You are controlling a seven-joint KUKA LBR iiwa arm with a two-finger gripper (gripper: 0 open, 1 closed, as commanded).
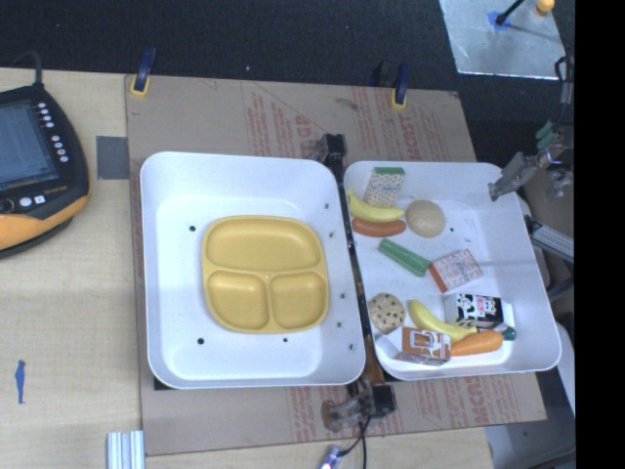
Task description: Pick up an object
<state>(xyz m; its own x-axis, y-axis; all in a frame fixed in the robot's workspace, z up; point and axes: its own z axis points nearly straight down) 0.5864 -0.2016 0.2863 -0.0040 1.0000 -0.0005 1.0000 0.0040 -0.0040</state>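
Observation:
The right white bin (508, 233) holds several toy foods. A small printed carton (386, 182), a banana (371, 207), a sausage (379, 228) and a beige ball (425, 218) lie at its far end. A green stick (404, 256) and a pink packet (456, 269) sit mid-bin. At the near end are a cookie (387, 312), a second banana (433, 319), a black-and-white milk carton (477, 309), a carrot (479, 343) and an orange-white box (425, 345). My gripper (522, 172) hangs over the bin's far right corner, apart from all of them.
The left white bin (171, 213) holds a yellow divided plate (266, 272). A teach pendant (29, 174) lies on the bench at far left. Blue clamps (144, 71) (399, 86) pin the cardboard sheet under the bins at its far edge.

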